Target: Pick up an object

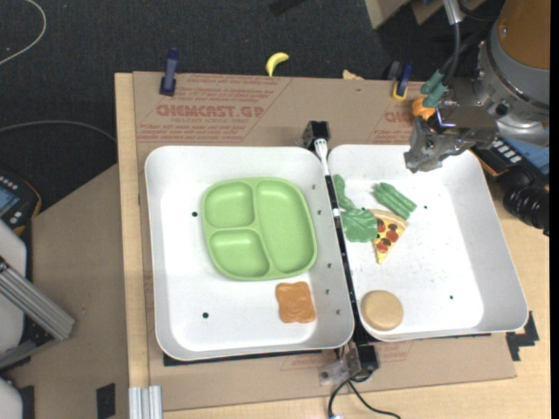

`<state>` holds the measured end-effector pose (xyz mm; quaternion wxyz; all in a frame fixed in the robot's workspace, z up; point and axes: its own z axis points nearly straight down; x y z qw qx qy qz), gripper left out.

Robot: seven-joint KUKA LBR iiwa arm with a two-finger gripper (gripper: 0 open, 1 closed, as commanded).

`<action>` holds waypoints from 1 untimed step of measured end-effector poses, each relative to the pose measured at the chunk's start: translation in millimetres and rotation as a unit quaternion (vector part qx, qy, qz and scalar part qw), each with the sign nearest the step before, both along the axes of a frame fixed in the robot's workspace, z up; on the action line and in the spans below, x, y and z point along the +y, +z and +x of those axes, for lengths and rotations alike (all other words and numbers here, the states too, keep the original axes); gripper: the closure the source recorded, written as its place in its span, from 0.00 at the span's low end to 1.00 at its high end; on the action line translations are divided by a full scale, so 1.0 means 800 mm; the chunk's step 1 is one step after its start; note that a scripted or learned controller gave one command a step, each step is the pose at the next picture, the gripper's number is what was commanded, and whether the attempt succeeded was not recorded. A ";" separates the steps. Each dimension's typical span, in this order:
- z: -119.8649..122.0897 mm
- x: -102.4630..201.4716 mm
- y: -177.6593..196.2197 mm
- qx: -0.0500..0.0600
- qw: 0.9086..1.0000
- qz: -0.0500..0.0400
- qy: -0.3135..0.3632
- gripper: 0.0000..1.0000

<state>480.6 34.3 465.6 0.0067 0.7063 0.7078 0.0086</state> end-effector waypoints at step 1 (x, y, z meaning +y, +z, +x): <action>-0.002 -0.031 -0.094 0.014 1.000 -0.002 -0.003 1.00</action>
